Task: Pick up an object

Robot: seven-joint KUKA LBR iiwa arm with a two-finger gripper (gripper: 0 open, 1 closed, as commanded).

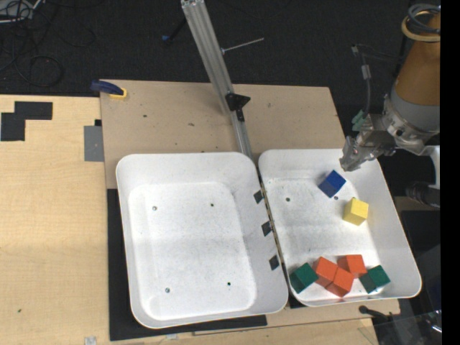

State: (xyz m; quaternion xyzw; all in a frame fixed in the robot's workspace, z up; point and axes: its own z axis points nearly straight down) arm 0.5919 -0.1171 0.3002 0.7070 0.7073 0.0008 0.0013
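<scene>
Jaws' state I cannot tell; gripper (352, 158) hovers at right bin's (402, 254) far edge, near blue cube (332, 183); nothing picked yet.

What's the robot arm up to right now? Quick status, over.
Gripper above right bin's back edge, holding nothing seen. Blue cube nearest, just below. Nothing in the way.

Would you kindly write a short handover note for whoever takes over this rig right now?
Gripper: over the right bin's far edge, just up and right of the blue cube; holding nothing visible.
Also in the right bin: yellow cube mid-bin; orange blocks and two green cubes clustered at the near edge.
Done: nothing lifted.
Left: grasp and lift one object; the blue cube is nearest.
</scene>
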